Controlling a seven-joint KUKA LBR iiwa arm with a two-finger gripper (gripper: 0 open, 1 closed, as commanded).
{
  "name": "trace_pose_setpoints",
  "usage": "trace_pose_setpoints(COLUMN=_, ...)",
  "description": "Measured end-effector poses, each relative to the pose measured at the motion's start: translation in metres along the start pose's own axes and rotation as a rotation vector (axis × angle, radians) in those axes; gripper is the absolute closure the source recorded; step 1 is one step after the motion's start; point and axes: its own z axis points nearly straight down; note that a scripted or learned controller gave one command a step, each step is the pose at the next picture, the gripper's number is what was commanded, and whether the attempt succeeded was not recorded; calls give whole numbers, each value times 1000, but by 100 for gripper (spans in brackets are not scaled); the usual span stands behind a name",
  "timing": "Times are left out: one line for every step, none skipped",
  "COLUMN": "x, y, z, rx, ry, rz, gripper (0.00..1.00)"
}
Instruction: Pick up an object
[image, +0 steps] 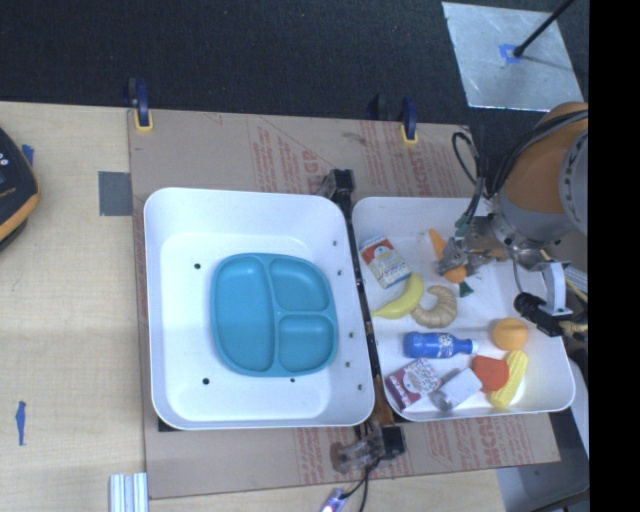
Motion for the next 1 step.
trace_pose_setpoints(x=62, y=-3, z=-68, rx=-2, ry=3, rz=4, gripper=100)
